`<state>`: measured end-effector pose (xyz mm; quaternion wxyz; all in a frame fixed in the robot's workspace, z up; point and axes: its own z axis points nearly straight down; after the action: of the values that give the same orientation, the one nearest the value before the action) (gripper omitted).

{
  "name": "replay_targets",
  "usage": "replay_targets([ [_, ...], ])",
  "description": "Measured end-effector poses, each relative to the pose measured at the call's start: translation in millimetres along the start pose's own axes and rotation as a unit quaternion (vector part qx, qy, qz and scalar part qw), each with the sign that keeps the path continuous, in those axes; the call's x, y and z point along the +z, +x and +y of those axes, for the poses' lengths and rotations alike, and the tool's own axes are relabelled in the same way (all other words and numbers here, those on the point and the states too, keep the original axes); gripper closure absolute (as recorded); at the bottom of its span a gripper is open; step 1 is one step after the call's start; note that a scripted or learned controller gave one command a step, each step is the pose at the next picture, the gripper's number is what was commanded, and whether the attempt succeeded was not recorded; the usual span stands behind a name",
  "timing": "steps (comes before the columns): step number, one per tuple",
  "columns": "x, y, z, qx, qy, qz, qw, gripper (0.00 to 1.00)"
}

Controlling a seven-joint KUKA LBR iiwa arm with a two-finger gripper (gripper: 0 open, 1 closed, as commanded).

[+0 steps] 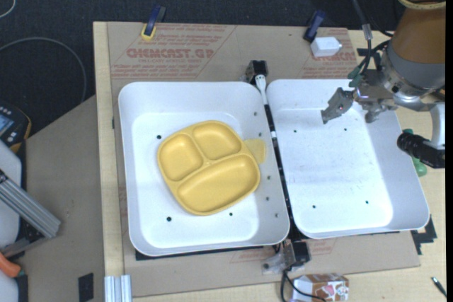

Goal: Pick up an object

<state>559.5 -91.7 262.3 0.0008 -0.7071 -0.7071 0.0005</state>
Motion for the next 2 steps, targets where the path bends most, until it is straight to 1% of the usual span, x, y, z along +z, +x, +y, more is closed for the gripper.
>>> replay_targets([
  [1,-126.4,64.8,-77.0,-0.004,-0.007,0.001,1.0,0.0],
  [2,-231.9,130.8,-80.1,-0.005,-0.009,0.001,0.9999,0.0],
])
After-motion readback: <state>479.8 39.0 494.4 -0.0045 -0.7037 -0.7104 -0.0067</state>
